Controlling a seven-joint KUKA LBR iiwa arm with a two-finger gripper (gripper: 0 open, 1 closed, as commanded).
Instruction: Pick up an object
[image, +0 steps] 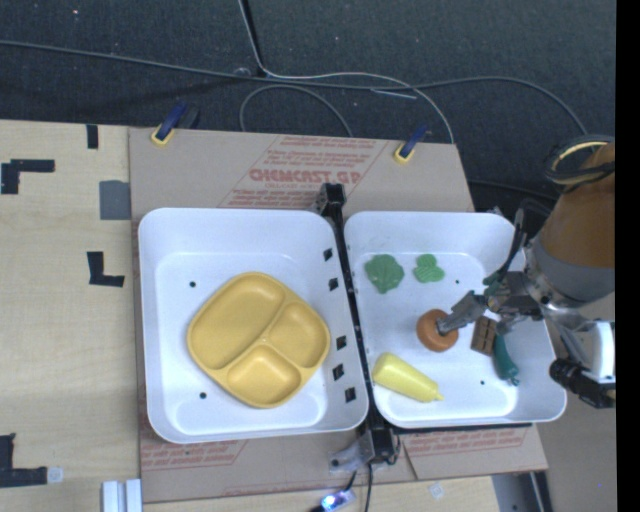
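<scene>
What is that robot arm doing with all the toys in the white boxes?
The grey and orange robot arm reaches into the right white bin, trying to pick something up. Its gripper sits right beside the round orange-brown toy, but nothing is clearly held yet. Two green leafy pieces, a yellow corn-shaped toy, a small brown block and a teal piece lie nearby. The left white bin holds a yellow divided plate.
</scene>
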